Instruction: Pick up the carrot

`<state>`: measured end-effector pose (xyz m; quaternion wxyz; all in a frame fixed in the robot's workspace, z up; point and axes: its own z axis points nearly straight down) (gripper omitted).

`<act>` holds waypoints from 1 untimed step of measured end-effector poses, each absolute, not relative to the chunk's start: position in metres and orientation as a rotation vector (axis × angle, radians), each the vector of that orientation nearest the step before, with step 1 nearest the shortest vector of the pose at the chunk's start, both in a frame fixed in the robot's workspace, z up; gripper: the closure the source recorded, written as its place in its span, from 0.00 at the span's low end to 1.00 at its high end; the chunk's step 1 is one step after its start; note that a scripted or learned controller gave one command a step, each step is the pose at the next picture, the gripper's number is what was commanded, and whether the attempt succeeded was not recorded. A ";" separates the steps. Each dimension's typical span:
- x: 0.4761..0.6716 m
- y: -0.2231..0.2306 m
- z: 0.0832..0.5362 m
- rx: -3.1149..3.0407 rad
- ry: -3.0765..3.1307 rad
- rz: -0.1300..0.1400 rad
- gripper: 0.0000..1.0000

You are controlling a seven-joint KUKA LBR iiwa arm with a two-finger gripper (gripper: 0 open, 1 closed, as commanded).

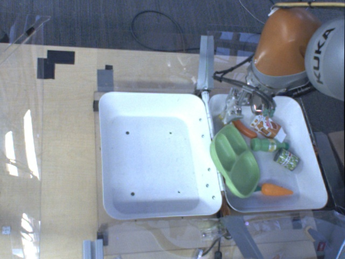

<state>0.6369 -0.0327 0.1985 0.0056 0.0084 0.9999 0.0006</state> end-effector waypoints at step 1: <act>0.637 -0.032 0.198 0.027 3.130 0.003 0.00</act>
